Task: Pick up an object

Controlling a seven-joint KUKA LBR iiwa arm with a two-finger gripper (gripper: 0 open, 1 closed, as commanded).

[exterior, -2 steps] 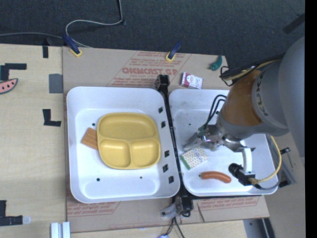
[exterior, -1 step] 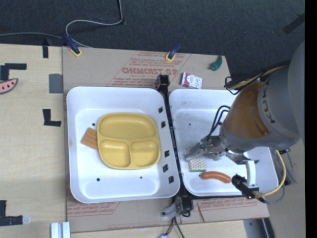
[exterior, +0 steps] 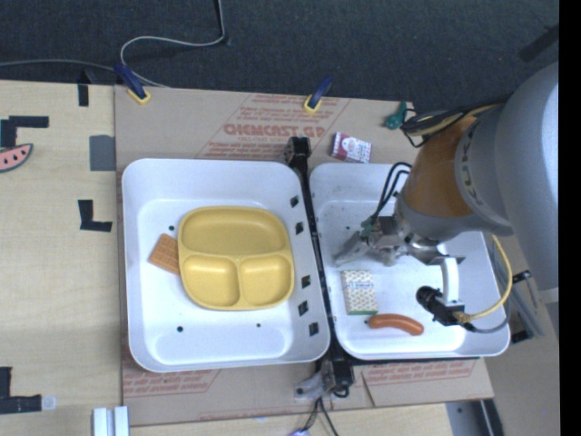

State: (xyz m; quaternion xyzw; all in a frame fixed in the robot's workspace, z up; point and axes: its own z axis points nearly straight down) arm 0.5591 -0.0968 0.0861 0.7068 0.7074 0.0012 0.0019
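Over the right bin [exterior: 472,339] the grey arm with its orange band bends down from the right edge, wrist turned toward the divider so the claw [exterior: 352,251] sits low near the bin's left-centre floor. Its metal fingers look slightly parted with nothing between them, though the slant makes this hard to judge. Just below the claw lies a small flat packet [exterior: 359,291] — rectangular, pale with a fine green print — and beneath that a smooth orange sausage shape [exterior: 396,323], slightly curved, resting near the bin's front wall. Both lie free on the glossy white plastic. Left of the divider, the other bin [exterior: 145,325] carries a rounded yellow tray [exterior: 238,256] with three compartments, its surface matte and moulded; a brown ridged piece [exterior: 165,254] pokes out from under its left edge. Cardboard covers the worktop [exterior: 54,289] around the bins, and a small red-and-white packet [exterior: 349,147] lies behind the right bin.
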